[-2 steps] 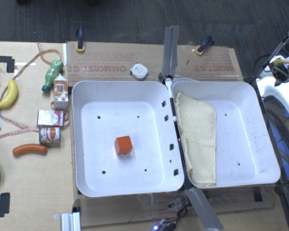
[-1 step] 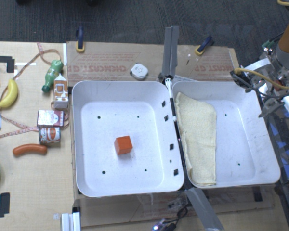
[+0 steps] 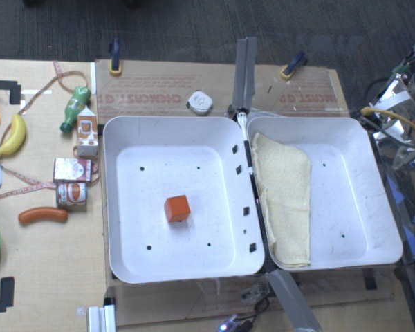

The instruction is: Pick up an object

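A small orange-red cube point(image 3: 177, 208) sits on the floor of the left white bin point(image 3: 124, 254), slightly left of the bin's middle. A folded cream towel point(image 3: 283, 199) lies along the left side of the right white bin point(image 3: 360, 247), running from the bin's back to its front. At the right edge of the view, beside the right bin, there is a cluster of cables and metal parts point(image 3: 394, 126).
A grey divider post point(image 3: 244, 75) stands between the bins at the back. Left of the bins lie toy foods: a banana point(image 3: 10, 137), a green bottle point(image 3: 76, 106), a small carton point(image 3: 87, 133), a can point(image 3: 72, 194) and a sausage point(image 3: 43, 216). A tape measure point(image 3: 200, 102) rests behind the left bin.
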`<state>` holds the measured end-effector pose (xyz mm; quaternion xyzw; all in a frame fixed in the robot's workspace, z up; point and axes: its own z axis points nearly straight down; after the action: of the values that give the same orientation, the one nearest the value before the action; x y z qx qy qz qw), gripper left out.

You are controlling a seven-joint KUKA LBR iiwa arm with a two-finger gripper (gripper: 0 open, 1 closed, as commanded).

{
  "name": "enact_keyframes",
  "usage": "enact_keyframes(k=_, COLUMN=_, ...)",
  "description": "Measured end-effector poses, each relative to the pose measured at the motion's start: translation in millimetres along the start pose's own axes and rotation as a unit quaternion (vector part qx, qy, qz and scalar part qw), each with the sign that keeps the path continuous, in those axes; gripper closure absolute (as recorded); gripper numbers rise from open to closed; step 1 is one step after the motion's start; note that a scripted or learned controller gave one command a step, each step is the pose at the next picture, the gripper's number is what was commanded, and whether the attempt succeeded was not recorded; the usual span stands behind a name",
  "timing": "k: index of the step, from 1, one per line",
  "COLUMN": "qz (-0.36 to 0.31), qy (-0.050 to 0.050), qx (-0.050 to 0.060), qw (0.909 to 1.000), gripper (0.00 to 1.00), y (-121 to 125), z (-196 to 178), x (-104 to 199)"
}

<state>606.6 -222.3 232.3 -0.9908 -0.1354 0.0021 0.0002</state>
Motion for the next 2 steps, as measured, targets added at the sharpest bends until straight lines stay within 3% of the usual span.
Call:
enact_keyframes(k=1, qz=0.031, qy=0.0, qx=0.001, qw=0.9995, gripper=0.0, y=-37.6, z=112.9, x=-91.4)
enact_keyframes(k=2, qz=0.036, qy=0.001, qx=0.0, qw=0.9994, gripper=0.0, y=-27.1, z=35.7, x=-97.8)
